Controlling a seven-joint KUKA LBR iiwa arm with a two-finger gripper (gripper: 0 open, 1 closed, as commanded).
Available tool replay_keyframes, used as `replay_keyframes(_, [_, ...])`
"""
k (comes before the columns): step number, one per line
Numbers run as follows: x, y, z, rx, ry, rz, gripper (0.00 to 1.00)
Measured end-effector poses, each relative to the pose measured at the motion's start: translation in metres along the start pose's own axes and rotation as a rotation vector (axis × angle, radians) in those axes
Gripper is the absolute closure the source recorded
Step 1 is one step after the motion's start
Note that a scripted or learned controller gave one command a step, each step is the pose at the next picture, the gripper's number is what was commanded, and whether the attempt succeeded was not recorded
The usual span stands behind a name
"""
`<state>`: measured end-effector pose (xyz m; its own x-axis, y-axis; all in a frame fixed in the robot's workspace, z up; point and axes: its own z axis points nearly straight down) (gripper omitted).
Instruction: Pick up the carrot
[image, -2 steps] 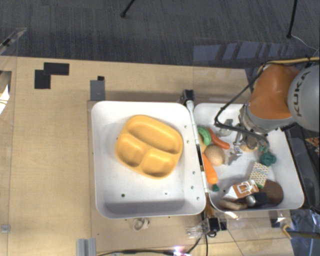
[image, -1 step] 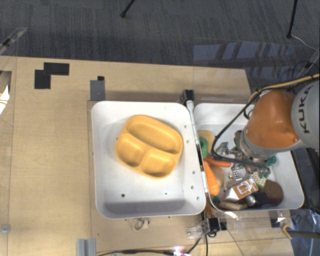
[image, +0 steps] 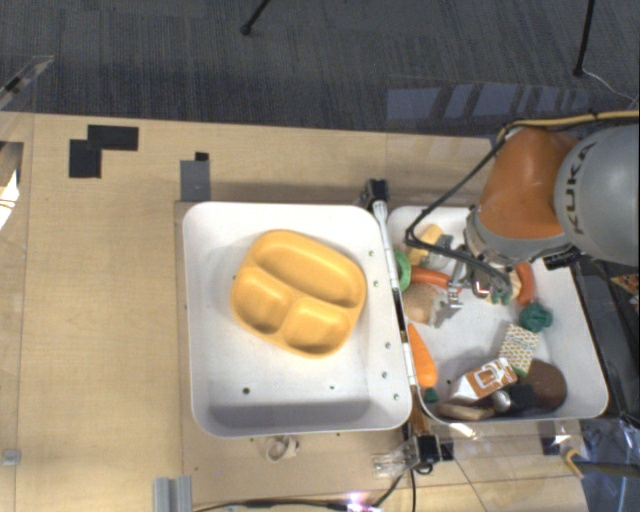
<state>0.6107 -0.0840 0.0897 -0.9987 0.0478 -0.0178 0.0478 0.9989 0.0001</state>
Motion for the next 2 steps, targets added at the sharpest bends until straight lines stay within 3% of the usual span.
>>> replay_keyframes(1, [0.067, -0.005, -0.002, 0.0, -0.001, -0.115, 0.0])
replay_keyframes(2, [0.06, -0.009, -0.019, 0.009, -0.021, -0.116, 1.0])
